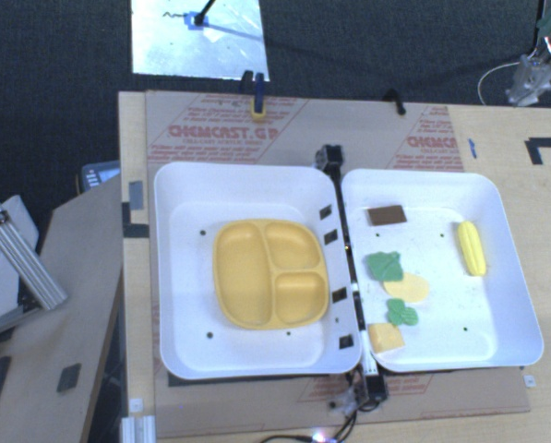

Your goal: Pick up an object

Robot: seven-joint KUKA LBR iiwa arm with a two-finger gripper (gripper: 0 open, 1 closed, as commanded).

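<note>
The right bin (510,289) holds several small toy foods. A yellow corn cob (471,247) lies near its right wall. A brown block (386,215) sits at the bin's upper left. Below it come a green leafy piece (384,266), a pale yellow round slice (408,290), a smaller green piece (403,314) and a yellow-orange wedge (385,337) close to the bin's front left corner. In the left bin (178,247) lies a yellow divided plate (269,273) with three compartments.
The bins stand side by side on a brown sheet with red lettering (221,129), joined by black clips along the middle seam (341,247). A shiny metal plate (198,26) lies on the dark floor beyond. Cables (524,77) sit at the upper right.
</note>
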